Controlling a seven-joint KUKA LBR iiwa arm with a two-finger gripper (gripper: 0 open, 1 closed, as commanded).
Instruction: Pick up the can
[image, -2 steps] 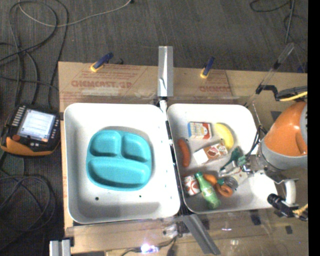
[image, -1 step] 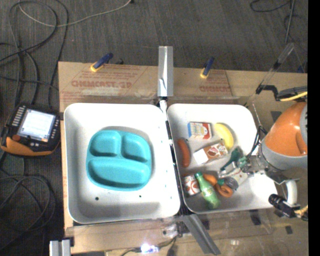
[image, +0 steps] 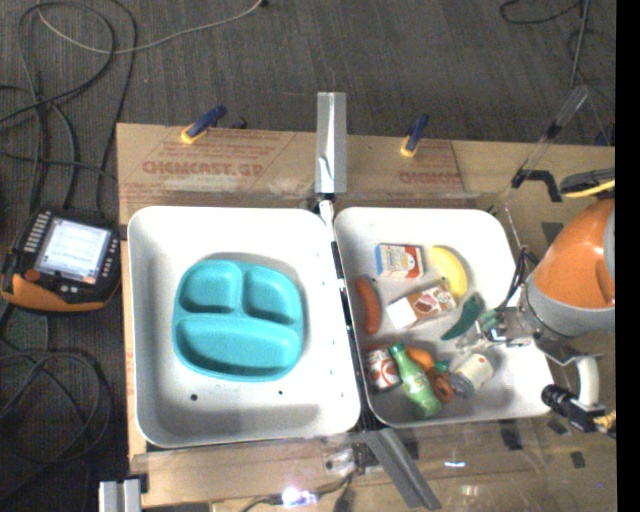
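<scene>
The arm (image: 585, 265) reached in over the right edge of the right bin (image: 497, 222). Its gripper (image: 492, 328) hung low by that edge, about halfway down it. The gripper was small and dark here. I could not tell how wide it was open, or if it had hold of anything.

Two things in the right bin looked like a can. A silver can (image: 472, 371) lay on its side near the front right corner. It was just in front of the gripper and a little to the left, very near it. Its long way seemed to slant from the front left up to the back right. A red can (image: 380, 369) lay near the front left corner, by the wall next to the left bin (image: 150, 330). That one was well apart from the gripper, across the bin floor.

A green bottle (image: 414, 380) and a small orange thing (image: 421, 357) lay between the two cans. A green pepper (image: 464, 316) lay just left of the gripper.

I think the silver can was the easy one. The gripper would need only a short move toward the front. It should close across the can's thin way, not along its long way. The red can would mean a long reach over the bottle.
</scene>
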